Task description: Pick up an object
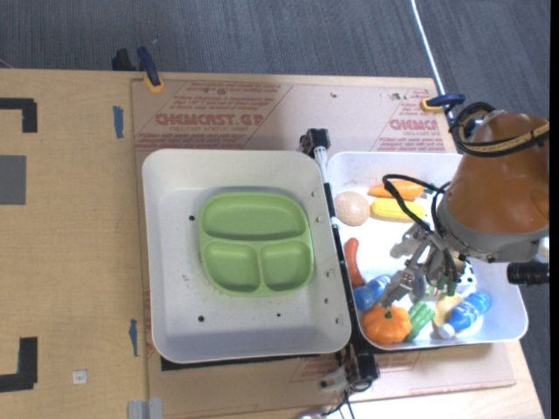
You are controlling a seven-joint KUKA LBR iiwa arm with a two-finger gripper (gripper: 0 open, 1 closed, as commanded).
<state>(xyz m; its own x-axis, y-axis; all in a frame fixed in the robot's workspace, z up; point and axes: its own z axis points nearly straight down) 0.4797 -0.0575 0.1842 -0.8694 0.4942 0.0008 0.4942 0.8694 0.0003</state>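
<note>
My gripper [403,273] hangs low in the right bin [515,332], over its front half, with its metal fingers [395,290] spread open and nothing between them. Just below the fingertips sit an orange pumpkin toy [387,324] and a blue object [370,291]. A green item [421,318] and a blue and white bottle [464,313] lie to the right of the pumpkin. A red chili [353,260] lies along the bin's left wall. Farther back are a beige egg [352,208], a yellow corn cob [397,209] and an orange carrot [389,190].
The left bin [166,234] holds a green divided plate [256,241]. The arm's orange band [502,182] covers the right bin's back right part. A black clamp [314,140] stands between the bins at the back.
</note>
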